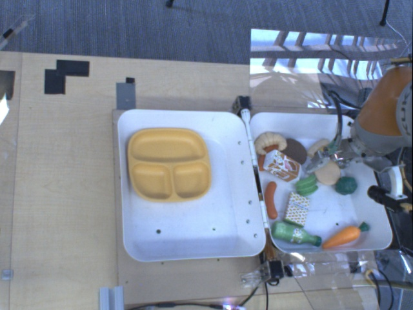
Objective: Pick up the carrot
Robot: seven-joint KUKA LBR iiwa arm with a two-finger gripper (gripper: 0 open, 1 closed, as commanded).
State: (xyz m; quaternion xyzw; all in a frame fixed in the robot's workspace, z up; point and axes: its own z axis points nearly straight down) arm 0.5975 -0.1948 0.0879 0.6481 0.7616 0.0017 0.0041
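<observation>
The carrot [341,236] is orange with a green top and lies flat near the front right corner of the right bin [377,241], its tip pointing left. My gripper [324,159] hangs over the middle of that bin, above a beige round piece [328,174], well behind the carrot and a little to its left. The grey arm with its orange band [384,105] reaches in from the right.
Around the carrot lie a green bottle [295,232], a checkered packet [297,208], a red sausage [270,199], a green pepper [306,185], a dark green ball [346,185], a printed box [281,165] and a croissant [269,140]. The left bin [193,237] holds a yellow divided plate [169,163].
</observation>
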